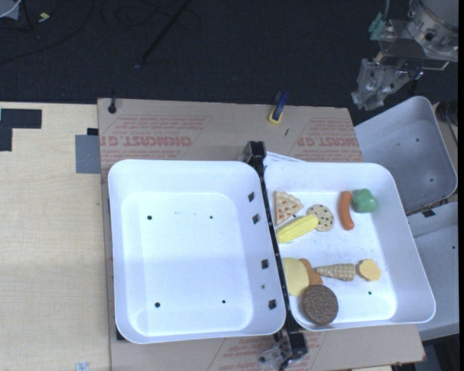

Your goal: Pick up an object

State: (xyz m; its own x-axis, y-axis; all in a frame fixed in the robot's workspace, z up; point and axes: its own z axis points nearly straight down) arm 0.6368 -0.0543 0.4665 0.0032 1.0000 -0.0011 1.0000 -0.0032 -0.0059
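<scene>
my gripper (375,83) hangs at upper right, well clear of both bins. the right bin (406,230) holds a corn cob (297,227), waffle wedge (287,205), green ball (363,200), carrot (346,210) and chocolate cookie (320,304).

Two white bins (124,207); nine toy foods (321,304) in the right one.

You see the bench under bright, even light. The two white bins (182,178) are close to overexposed, so their walls show only weak grey shading. A soft shadow lies in the left bin's floor near its bottom. The background above the bench is very dark. The gripper (373,90) at the top right looks slightly blurred.
</scene>
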